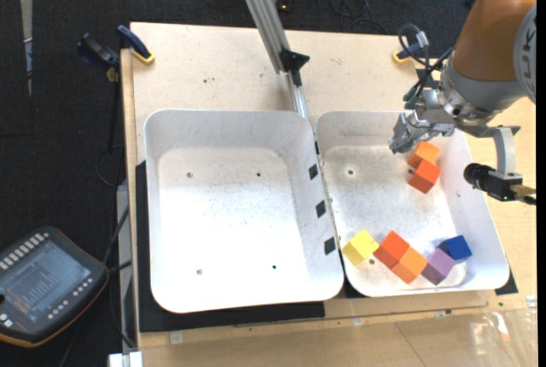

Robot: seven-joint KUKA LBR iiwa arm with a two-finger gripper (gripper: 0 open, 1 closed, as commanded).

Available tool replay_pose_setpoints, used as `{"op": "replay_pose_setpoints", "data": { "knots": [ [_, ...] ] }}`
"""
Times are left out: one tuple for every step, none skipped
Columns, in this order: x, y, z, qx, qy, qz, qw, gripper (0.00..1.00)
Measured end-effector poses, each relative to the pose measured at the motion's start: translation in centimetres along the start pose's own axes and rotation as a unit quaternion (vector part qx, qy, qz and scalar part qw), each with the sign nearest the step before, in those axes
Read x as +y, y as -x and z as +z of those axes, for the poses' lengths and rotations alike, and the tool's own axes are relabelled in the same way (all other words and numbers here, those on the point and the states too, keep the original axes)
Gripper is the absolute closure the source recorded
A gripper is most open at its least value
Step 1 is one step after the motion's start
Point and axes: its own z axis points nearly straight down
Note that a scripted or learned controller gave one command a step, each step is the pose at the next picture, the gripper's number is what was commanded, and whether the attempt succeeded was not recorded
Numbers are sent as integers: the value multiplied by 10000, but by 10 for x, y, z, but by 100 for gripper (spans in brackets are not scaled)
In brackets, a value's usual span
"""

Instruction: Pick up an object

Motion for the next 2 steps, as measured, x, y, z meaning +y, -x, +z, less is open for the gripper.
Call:
{"op": "replay_pose_setpoints", "data": {
  "knots": [
    [8, -57, -6, 18, -23, -28, 10000, 100],
    [13, -107, 8, 17, -44, -24, 10000, 100]
  ]
}}
